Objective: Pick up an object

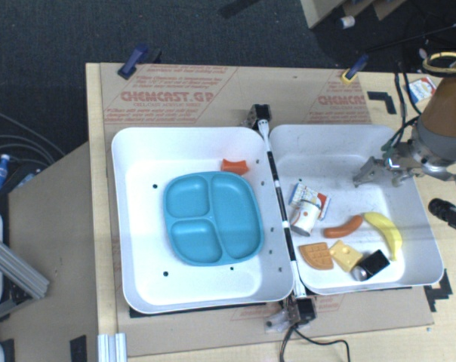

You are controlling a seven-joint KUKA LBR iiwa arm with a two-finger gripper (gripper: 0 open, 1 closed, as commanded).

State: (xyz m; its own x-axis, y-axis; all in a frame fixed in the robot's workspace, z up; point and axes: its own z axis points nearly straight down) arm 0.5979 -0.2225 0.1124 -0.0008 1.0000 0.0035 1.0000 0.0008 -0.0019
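We see the grey two-finger gripper (373, 171) at two o'clock in the right shallow white bin (418, 276), fingers apart, above the curved yellow plastic banana (386, 231).

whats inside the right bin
The right bin holds a banana, sausage, cracker, cheese, a small black item and a white carton. Anything under the carton is covered.
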